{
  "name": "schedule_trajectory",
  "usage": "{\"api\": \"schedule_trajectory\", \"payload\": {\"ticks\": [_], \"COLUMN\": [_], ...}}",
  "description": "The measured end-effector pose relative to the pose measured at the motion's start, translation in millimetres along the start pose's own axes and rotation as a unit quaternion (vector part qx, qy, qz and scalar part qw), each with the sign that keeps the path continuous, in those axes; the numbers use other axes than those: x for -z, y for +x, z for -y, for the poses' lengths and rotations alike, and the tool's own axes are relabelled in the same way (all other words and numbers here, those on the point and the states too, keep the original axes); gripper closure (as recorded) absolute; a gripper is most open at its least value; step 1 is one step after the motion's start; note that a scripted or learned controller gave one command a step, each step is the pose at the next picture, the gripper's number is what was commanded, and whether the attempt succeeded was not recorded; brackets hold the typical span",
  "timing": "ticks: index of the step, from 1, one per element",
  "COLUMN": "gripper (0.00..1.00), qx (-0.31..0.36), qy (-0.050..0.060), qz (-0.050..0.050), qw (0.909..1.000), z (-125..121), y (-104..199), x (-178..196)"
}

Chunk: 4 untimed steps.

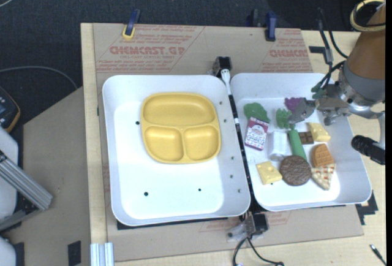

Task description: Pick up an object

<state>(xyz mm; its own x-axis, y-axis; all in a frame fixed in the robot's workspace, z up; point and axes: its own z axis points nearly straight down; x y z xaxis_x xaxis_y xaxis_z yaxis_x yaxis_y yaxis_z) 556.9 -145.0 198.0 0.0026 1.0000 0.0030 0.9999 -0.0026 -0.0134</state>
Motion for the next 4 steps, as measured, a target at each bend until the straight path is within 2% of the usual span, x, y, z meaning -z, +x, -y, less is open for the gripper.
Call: {"api": "schedule_trajectory", "payload": {"ticks": [1,2,3,4], "gripper": [0.00,0.00,0.00,1.00], "qx": [0.001,0.001,0.001,0.002], "qy": [-0.006,-0.003,-0.009,-0.015], "qz": [0.001,0.000,-0.001,0.000], "qw": [1.0000,1.0000,1.0000,0.9999], "z": [-2.8,5.9,1.5,-1.1], "y": [0.1,-1.2,0.6,-0.2], "x": [6.1,-53.6,-99.8,-84.0]}}
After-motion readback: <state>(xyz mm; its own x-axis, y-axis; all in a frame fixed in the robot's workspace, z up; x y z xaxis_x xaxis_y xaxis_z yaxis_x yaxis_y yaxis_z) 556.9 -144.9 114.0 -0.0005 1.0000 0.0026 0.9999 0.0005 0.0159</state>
